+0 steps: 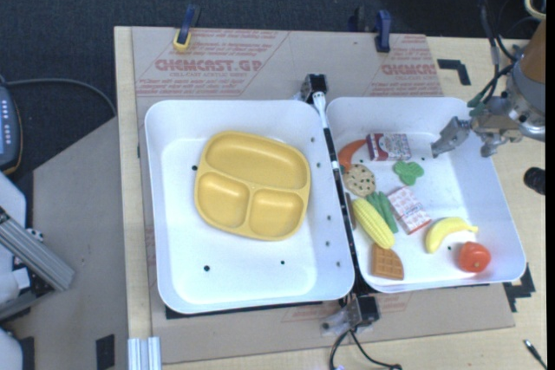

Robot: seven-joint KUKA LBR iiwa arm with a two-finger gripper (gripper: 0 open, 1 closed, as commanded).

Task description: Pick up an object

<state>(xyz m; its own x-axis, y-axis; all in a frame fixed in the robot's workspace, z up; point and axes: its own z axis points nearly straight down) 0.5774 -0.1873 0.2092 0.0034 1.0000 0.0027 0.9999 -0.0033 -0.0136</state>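
Note:
My gripper [469, 140] hangs over the far right part of the right bin [507, 212], its two grey fingers spread open with nothing between them. Below and left of it lie toy foods: a green broccoli piece [408, 172], a red-and-white packet [388, 146], a cookie [358, 179], an ear of corn [374, 221], a pink-checked packet [408, 210], a waffle [388, 262], a banana [448, 232] and a tomato [473, 256]. A red-orange piece [349, 154] lies by the bin's left wall.
The left bin [173, 256] holds a yellow divided plate [252, 185]. Black clips [315, 86] join the bins at the far side, and blue clamps [381, 30] pin the cardboard base. Cables hang at the right.

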